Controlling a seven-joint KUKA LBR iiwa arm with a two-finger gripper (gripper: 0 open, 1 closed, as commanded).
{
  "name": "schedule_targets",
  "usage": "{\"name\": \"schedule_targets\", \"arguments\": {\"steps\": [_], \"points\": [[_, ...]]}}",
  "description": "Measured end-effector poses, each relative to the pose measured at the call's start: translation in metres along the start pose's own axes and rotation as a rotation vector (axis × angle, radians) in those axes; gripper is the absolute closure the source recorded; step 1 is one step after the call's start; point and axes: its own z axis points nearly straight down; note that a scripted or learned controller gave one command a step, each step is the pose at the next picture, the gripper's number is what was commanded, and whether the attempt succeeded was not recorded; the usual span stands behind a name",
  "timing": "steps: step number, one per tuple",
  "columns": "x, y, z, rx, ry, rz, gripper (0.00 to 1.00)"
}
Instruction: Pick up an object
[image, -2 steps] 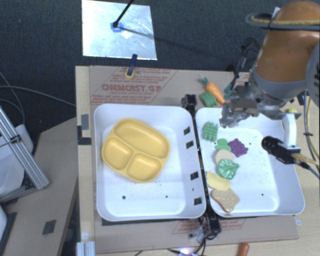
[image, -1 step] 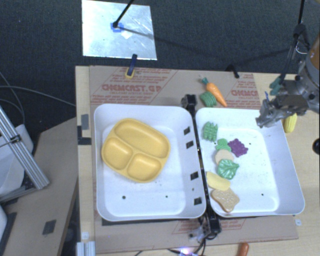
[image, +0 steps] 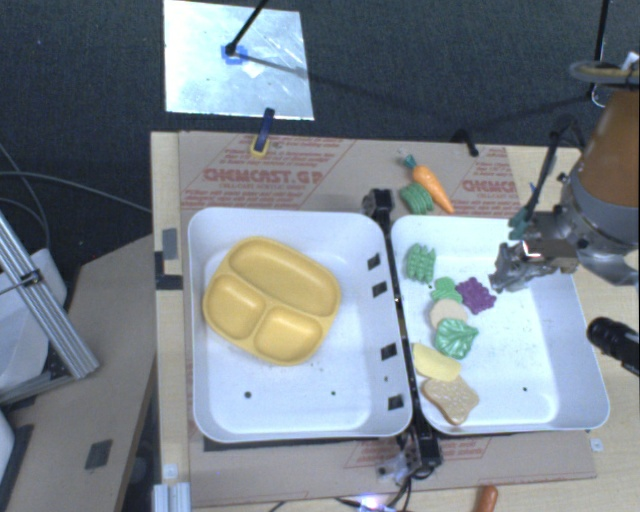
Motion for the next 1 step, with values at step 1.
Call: {"name": "schedule_targets", "arguments": {"steps": [1], "points": [[-0.0523,0.0001,0.0404,-0.004,-0.001,0.004,1.00]]}}
